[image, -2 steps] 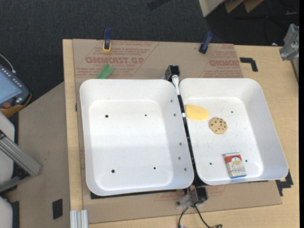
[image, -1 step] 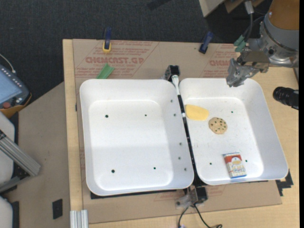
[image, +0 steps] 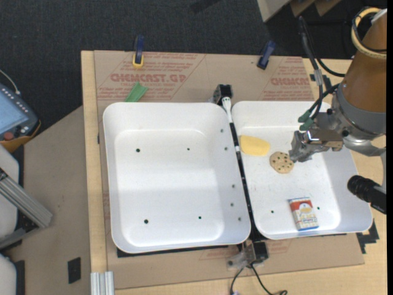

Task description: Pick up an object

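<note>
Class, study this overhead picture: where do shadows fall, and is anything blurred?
In the camera view, a soft grey shadow covers the lower part of the left bin; the gripper and cookie look slightly soft; the right bin is evenly lit, without strong glare.

Bins (image: pixel 166 118) glossy white plastic; bench (image: pixel 184 72) matt cardboard.

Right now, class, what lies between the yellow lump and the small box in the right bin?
In the camera view, the cookie lies between the yellow lump and the small box.
</note>
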